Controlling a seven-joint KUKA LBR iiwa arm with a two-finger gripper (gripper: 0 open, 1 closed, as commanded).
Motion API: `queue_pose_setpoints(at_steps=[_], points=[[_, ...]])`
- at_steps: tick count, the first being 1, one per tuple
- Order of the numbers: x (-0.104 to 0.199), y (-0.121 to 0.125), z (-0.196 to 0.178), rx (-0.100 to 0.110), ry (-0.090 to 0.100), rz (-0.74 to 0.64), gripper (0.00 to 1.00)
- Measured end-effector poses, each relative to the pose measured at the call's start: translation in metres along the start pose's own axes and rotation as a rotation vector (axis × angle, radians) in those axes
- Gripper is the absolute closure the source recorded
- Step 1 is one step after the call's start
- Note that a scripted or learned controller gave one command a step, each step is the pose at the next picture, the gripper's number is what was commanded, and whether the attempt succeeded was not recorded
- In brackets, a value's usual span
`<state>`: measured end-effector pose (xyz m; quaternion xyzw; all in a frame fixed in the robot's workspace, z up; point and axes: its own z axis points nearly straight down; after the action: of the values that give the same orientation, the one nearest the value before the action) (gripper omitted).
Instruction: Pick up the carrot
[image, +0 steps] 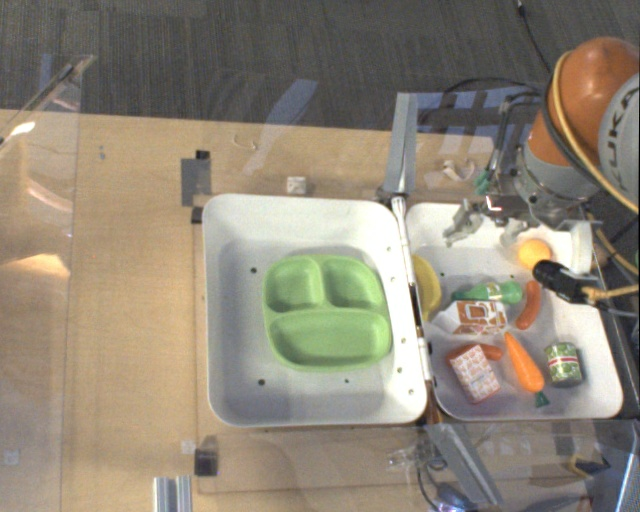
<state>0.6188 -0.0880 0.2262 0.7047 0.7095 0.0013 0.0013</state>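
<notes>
Wooden bench (100, 300), two white bins side by side. Left bin (225, 300): green divided plate (326, 310), centred. Right bin (600, 400): yellow item (428, 285) at left wall; red carton (474, 372); carrot (523, 364) near front, between carton and green can (564, 364); orange fruit (534, 251). Gripper (465, 225) above bin's rear left corner; jaw state cannot be told.
</notes>
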Motion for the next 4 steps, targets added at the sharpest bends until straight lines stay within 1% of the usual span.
queue_pose_setpoints(at_steps=[1, 2, 3, 4], points=[[-0.048, -0.074, -0.027, -0.003, -0.001, 0.026, 0.00], [-0.086, -0.122, 0.084, 0.000, -0.001, -0.126, 0.00], [-0.117, -0.119, 0.133, -0.015, -0.002, 0.060, 0.00], [-0.119, -0.115, 0.120, -0.028, -0.010, 0.058, 1.00]])
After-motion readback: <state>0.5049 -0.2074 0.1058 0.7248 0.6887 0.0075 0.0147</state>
